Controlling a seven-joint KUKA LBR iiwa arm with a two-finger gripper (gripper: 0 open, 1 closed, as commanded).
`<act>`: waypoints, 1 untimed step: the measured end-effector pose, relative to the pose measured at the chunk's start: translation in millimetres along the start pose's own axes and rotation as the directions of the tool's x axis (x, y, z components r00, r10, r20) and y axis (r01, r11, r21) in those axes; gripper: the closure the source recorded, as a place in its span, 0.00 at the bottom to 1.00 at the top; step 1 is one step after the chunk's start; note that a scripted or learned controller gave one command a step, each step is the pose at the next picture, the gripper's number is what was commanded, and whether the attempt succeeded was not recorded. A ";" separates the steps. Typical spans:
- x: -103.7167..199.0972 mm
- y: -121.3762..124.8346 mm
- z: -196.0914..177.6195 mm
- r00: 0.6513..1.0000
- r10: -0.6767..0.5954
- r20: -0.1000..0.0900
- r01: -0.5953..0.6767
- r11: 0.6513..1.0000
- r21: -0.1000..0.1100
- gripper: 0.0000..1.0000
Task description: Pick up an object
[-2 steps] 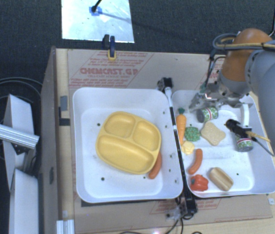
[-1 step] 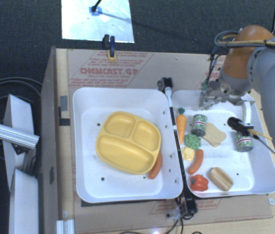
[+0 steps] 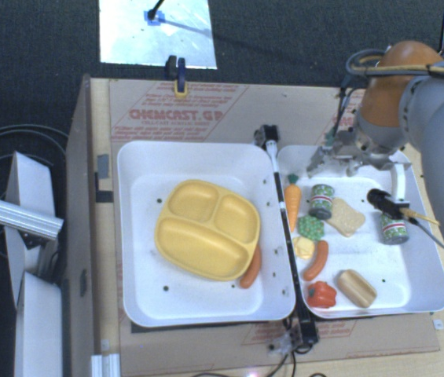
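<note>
My gripper (image 3: 334,161) hangs over the far edge of the right bin (image 3: 430,277), beyond the food items and holding nothing I can see. Just in front of it stands a small can (image 3: 321,200) with a green label, beside a slice of bread (image 3: 346,217). An orange carrot (image 3: 292,203) lies along the bin's left wall. A second can (image 3: 393,228) stands further right. Nearer the front lie a green broccoli piece (image 3: 310,228), a pale yellow piece (image 3: 304,247), a sausage (image 3: 316,259), a red pepper (image 3: 321,293) and a bun (image 3: 357,287).
The left bin (image 3: 139,210) holds a yellow divided plate (image 3: 206,228) with another sausage (image 3: 251,268) against its right edge. A black divider clip (image 3: 269,137) sits where the two bins meet at the back.
</note>
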State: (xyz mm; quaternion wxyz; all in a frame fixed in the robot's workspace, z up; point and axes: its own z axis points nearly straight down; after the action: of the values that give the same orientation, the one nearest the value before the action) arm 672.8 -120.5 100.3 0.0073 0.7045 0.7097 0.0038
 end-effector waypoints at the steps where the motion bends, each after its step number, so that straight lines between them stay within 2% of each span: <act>1: 22.2 -73.1 11.5 1.000 0.006 -0.003 -0.006 1.000 0.008 0.00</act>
State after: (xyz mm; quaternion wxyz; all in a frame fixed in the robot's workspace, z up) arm 599.8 -99.0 87.6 0.0033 0.7066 0.7076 0.0019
